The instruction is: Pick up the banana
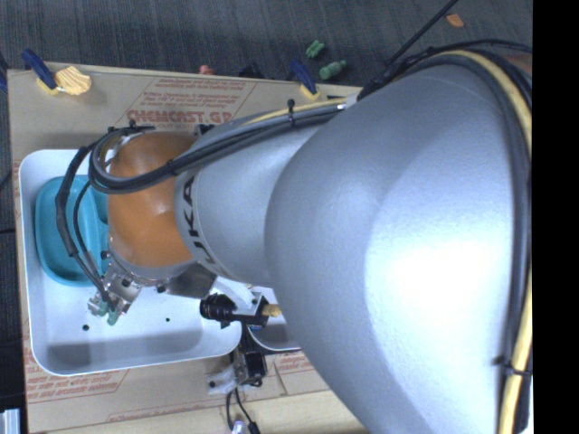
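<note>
My grey arm (389, 242) covers most of the view and reaches across from the right over the left white bin (54, 351). Its orange band (145, 206) sits above the bin's middle. Below the band, the gripper (110, 304) hangs low over the bin floor as a small metal tip with a green spot. The arm hides the bin's right half and nearly all of the right bin.
A blue dish-like object (52, 233) lies in the left bin's far-left part, beside the wrist. Black cables (81, 174) loop around the wrist. The bins rest on a cardboard sheet (181, 98) held by blue clamps (36, 63). A yellow item (74, 81) lies at its corner.
</note>
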### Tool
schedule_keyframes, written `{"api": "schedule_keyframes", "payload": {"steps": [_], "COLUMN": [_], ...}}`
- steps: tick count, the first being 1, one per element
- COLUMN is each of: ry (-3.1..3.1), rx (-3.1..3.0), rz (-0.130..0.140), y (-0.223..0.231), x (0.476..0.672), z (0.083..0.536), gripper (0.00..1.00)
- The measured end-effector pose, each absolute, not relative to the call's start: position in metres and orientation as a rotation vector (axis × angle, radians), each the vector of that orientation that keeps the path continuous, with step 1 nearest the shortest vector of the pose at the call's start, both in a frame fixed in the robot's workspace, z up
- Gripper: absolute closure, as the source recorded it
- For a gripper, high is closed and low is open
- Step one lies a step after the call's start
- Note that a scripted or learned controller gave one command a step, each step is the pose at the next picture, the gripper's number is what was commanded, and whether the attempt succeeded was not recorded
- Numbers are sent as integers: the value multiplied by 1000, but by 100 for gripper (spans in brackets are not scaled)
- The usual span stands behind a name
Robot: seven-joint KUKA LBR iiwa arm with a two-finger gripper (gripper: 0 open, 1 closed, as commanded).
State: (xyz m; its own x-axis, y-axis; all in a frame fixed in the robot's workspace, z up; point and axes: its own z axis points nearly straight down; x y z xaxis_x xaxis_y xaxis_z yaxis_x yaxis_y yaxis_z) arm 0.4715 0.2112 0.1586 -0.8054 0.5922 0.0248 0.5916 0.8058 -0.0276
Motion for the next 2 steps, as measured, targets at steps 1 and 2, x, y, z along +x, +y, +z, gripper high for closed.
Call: {"api": "schedule_keyframes", "payload": {"steps": [1,2], "ry": [-2956,-2991], "rx": [-963,-961], "rz": [29,1], "y": [212,154], "x": [472,477], "z": [168,246], "gripper": [100,100]}}
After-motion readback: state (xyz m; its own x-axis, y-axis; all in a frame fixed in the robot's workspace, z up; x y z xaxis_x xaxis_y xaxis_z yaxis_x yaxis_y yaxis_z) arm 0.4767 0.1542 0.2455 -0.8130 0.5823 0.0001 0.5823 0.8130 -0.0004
